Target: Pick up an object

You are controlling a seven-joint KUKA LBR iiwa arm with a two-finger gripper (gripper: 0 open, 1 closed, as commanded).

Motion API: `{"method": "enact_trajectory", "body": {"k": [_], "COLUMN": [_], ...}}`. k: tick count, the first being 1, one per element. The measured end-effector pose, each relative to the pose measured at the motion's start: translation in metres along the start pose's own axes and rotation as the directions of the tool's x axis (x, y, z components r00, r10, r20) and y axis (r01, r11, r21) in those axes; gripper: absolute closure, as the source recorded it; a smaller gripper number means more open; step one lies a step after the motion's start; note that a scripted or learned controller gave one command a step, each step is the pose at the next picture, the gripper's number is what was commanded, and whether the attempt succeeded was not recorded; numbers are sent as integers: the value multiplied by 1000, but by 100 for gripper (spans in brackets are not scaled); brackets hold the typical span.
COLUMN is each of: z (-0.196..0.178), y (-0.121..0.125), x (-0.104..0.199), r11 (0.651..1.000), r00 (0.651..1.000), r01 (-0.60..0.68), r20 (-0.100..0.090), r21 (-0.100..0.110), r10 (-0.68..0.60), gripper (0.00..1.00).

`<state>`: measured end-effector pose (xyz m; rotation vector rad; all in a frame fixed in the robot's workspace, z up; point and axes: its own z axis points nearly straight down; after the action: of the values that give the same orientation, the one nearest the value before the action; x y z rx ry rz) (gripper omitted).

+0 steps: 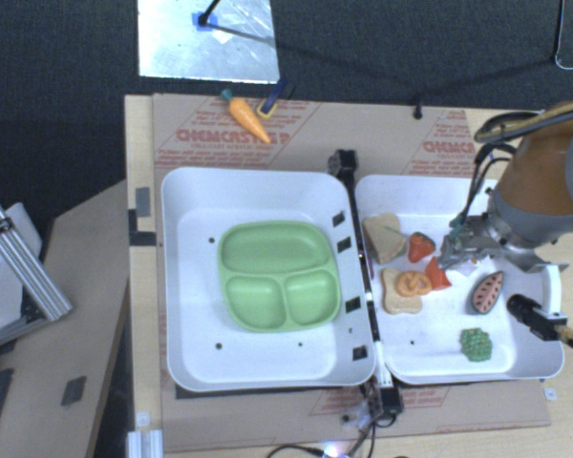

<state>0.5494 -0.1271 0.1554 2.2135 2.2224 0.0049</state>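
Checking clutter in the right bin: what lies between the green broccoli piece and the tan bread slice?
In the camera view, the round pastry with an orange swirl sits between the broccoli piece and the bread slice; the rest is white bin floor.

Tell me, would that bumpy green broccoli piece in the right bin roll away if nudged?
Probably not far. The broccoli looks lumpy and squat rather than round, so it should wobble or slide on the smooth bin floor. It looks like a toy, so likely light and stiff, though its uneven surface could shift between closing fingers.
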Motion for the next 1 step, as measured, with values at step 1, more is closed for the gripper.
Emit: {"method": "enact_trajectory", "body": {"k": [1], "z": [-51], "y": [11], "x": [4], "r11": [1000], "r00": [1000], "r01": [1], "r20": [0], "r21": [-1], "r10": [-1], "gripper": [100]}}
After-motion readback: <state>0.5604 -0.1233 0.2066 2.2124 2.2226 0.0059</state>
